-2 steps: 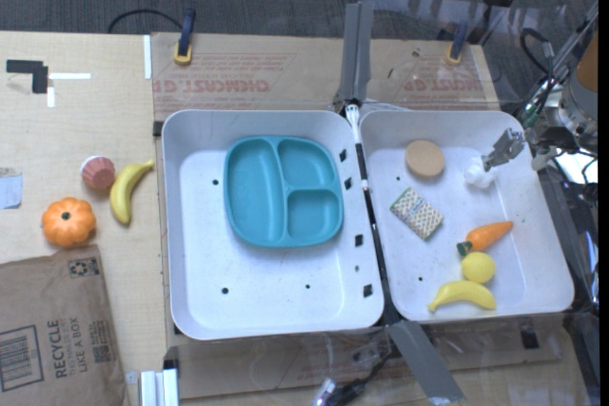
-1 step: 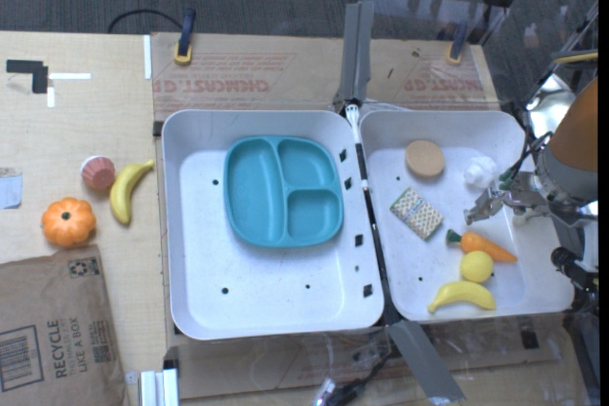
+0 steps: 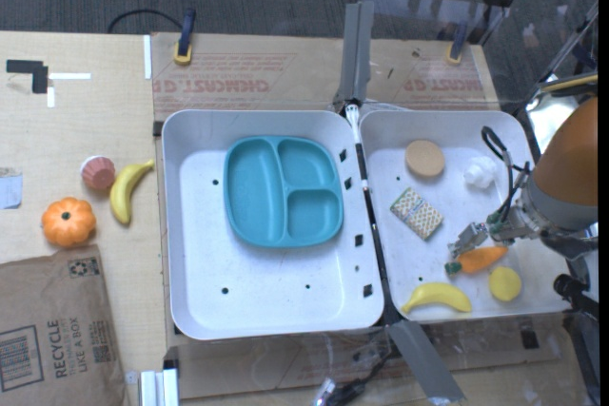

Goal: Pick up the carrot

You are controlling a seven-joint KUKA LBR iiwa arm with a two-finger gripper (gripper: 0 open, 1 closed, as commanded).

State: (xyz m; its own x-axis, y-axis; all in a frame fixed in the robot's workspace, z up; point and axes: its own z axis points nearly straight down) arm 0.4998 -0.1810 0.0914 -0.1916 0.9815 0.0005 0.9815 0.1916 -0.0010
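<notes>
The orange carrot (image 3: 482, 258) lies in the right bin (image 3: 381, 204), near its front right part, pointing left with its green end toward the bin's middle. My gripper (image 3: 479, 237) comes in from the right and sits just above the carrot's upper edge, close to or touching it. The grey arm with its orange band hides the bin's right wall.
A yellow lemon (image 3: 505, 283) and a banana (image 3: 438, 298) lie just in front of the carrot. A patterned packet (image 3: 417, 211), a tan disc (image 3: 425, 158) and a white wad (image 3: 481, 173) lie behind. A teal divided plate (image 3: 284, 190) fills the left bin (image 3: 190, 233).
</notes>
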